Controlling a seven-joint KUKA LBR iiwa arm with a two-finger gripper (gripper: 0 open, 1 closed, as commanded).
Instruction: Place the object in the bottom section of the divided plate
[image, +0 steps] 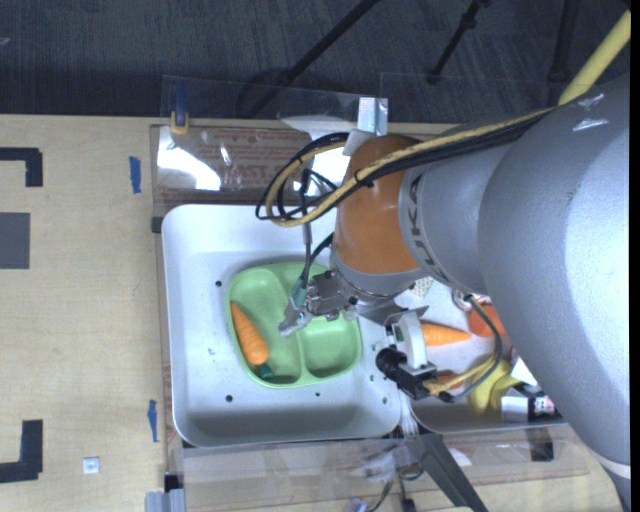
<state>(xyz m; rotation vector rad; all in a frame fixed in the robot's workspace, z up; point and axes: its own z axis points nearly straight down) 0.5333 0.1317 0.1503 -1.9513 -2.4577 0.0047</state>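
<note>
Carrot (249, 334) in green plate (330, 350), claw (297, 312) perhaps above

The scene was evenly and fairly brightly lit from above, with cool white light. The white bin (190, 300) looked pale blue-grey, its rim nearly washed out. Strong glare sat on the clear plastic sheet (215, 160) beyond the bin, where a white patch burned out all detail. The arm (520, 220) cast a soft shadow across the green divided plate (330, 350), darkening its far side. The orange band (372, 205) carried a dull sheen. The floor (150, 40) at the top was dim and grainy. The arm's near bulk appeared soft and out of focus, and the overall sharpness was modest, with fine details smeared.
</note>
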